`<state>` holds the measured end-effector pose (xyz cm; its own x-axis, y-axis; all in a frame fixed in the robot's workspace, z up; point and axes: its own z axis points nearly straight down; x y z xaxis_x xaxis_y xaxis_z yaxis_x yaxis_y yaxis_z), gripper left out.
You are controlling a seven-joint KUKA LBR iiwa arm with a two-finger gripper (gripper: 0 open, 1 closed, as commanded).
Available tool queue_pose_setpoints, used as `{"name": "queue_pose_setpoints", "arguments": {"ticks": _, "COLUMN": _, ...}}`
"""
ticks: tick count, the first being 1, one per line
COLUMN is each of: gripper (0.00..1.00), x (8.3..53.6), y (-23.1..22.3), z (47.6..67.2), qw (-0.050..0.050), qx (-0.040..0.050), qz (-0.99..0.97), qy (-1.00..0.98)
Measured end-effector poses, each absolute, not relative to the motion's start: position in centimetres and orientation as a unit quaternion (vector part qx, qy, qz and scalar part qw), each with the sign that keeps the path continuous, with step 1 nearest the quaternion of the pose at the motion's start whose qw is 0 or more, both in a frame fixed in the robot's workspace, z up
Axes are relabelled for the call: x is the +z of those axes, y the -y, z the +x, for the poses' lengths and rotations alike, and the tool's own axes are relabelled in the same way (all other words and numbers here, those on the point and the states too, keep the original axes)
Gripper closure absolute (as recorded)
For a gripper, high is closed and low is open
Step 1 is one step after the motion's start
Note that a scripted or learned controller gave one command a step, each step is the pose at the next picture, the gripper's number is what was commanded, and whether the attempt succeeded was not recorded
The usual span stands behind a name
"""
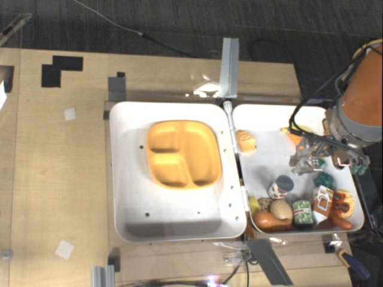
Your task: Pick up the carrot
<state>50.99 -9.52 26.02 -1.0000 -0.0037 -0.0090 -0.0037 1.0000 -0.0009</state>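
Observation:
An orange piece that looks like the carrot (292, 138) lies in the right bin (263, 118) near its far side, partly hidden by a black cable. My gripper (308, 159) hangs just right of it and a little nearer, low over the bin floor, under the grey wrist with the orange band (365, 88). I see nothing between the fingers. More orange-red things (342, 209) lie in the bin's near right corner, and I cannot tell what they are.
The left bin (128, 160) holds a yellow divided plate (182, 153). In the right bin are a yellow-orange pastry-like item (245, 141), a small can (280, 187), a green item (325, 179), a green jar (302, 213), a white carton (322, 200) and a brown pear-like item (272, 221).

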Motion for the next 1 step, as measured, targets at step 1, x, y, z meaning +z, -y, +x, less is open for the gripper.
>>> {"name": "queue_pose_setpoints", "arguments": {"ticks": 1, "gripper": 0.00, "x": 19.96, "y": 12.61, "z": 58.39, "qw": 0.003, "qx": 0.0001, "qz": 0.088, "qy": -0.996}}
